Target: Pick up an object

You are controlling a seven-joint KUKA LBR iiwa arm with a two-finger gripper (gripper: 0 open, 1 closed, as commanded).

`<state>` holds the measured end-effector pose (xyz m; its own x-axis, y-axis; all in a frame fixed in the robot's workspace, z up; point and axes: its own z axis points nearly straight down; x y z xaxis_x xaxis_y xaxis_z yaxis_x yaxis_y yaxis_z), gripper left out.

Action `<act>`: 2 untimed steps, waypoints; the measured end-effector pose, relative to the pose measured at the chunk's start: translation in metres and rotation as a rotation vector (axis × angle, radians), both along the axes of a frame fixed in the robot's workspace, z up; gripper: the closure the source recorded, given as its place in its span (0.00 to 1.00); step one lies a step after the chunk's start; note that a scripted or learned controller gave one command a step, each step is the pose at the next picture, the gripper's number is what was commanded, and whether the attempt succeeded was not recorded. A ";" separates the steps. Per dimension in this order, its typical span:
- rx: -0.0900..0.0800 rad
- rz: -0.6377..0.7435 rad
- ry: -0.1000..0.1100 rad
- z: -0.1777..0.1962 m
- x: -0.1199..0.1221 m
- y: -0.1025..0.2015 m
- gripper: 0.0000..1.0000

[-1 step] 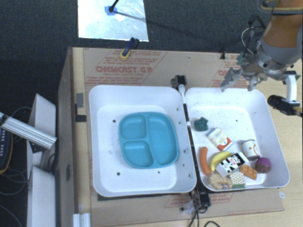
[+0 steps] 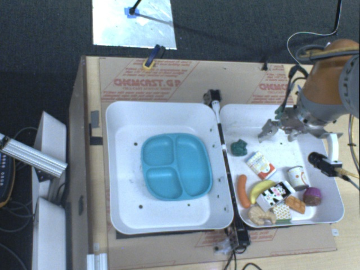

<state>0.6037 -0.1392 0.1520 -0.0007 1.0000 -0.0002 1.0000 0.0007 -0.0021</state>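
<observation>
Over the right bin's (image 2: 337, 210) far edge, the claw (image 2: 279, 127) hangs wide, empty; the near-edge clutter invites a glancing miss.

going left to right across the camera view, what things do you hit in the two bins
blue three-compartment plastic tray → dark green lumpy toy → orange carrot-shaped toy → yellow toy banana → white mug → purple round toy

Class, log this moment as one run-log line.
arm: above right bin | left bin: blue tray | banana: right bin | lifted: nothing
</observation>
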 end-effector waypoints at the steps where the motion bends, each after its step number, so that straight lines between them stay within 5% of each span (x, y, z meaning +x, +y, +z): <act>1: 0.000 0.000 -0.002 -0.018 -0.074 -0.001 0.00; 2: 0.000 0.002 -0.003 -0.068 -0.084 0.025 0.00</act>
